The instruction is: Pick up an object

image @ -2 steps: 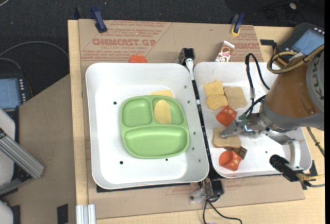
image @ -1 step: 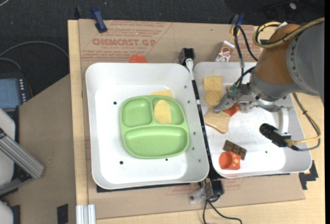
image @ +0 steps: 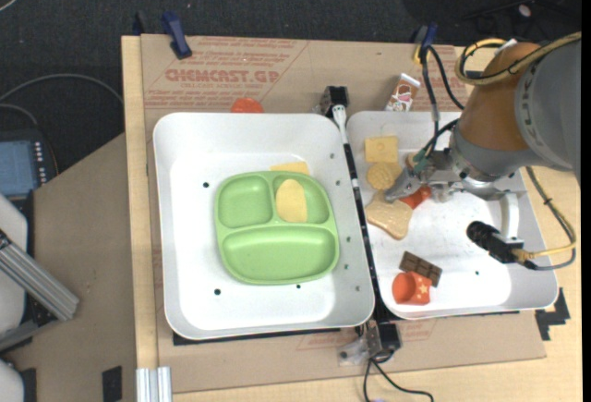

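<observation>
In the right bin [image: 517, 289] several small food items were seen. A yellow square piece [image: 381, 149] lay flat near the far left corner, with a round cracker [image: 379, 176] just beside it. A tan bread slice [image: 390, 220] lay flat nearer the middle. A brown chocolate bar [image: 422, 268] rested tilted against a red tomato [image: 411, 289] near the front edge.

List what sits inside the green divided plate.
The green divided plate holds one pale yellow oval piece in its upper right compartment. A yellow slice lies behind its rim, partly hidden. Anything beneath the plate is covered.
</observation>
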Robot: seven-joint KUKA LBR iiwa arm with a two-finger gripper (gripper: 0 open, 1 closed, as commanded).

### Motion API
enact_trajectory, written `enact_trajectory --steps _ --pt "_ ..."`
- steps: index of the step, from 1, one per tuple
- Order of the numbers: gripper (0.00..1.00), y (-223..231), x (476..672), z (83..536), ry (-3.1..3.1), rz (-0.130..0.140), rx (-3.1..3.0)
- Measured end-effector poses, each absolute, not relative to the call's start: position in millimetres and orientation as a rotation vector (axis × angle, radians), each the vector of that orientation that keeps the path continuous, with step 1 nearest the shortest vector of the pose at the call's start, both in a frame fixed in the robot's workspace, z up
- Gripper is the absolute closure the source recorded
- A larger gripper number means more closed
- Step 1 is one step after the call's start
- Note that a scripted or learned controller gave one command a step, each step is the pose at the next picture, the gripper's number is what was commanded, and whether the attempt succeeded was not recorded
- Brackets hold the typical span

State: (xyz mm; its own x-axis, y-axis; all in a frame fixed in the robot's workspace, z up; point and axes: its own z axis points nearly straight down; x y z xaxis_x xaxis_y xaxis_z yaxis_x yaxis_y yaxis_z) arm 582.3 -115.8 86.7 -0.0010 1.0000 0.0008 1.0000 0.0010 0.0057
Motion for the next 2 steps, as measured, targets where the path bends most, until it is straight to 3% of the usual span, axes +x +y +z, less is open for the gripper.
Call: enact_trajectory --steps 2 --pt "0.00 -113.0 584.1 87.1 2.217 0.004 2.219"
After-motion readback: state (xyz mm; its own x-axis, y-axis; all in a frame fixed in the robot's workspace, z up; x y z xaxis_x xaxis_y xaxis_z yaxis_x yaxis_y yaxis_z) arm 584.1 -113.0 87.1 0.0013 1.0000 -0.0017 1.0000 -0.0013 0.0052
